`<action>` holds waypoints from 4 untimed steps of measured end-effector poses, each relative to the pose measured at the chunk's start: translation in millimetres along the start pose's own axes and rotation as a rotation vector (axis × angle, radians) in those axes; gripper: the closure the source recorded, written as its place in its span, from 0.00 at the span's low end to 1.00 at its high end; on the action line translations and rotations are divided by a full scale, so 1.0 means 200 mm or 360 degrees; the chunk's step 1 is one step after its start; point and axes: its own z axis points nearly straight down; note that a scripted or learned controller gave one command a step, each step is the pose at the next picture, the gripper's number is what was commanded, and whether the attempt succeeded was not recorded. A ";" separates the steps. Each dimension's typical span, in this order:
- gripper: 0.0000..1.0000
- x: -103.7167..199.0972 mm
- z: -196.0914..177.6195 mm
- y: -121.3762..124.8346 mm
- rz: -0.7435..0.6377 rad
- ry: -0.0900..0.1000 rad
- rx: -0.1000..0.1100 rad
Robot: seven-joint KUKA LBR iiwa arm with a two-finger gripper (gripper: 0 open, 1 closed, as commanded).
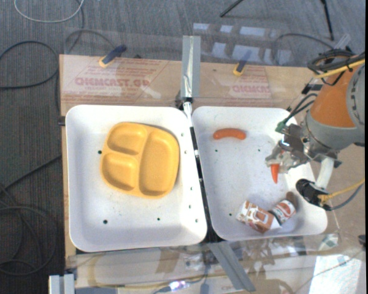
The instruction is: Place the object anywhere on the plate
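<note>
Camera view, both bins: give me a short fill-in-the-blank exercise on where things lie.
1. The yellow plate lies in the ____ bin.
2. The orange sausage lies in the ____ bin.
3. The plate has ____ compartments.
4. The claw hangs over the ____ bin.
Missing words: left; right; three; right

Grey carpet (141,8), perhaps loose cables (46,5)

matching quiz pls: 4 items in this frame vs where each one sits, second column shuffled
Items:
1. yellow plate
2. orange sausage
3. brown-and-white cartons
4. small carrot

Places:
A. near corner of right bin
B. at the end effector, right side of right bin
C. left bin, near its middle
D. far part of right bin

Pairs: 1-C, 2-D, 3-A, 4-B
</note>
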 end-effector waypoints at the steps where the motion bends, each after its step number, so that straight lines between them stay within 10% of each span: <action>1: 1.00 0.40 -0.30 0.00 0.0115 0.0005 0.0001; 3: 1.00 1.24 0.00 -0.17 0.0217 0.0003 0.0002; 4: 0.00 1.23 0.00 -0.17 0.0218 0.0002 0.0000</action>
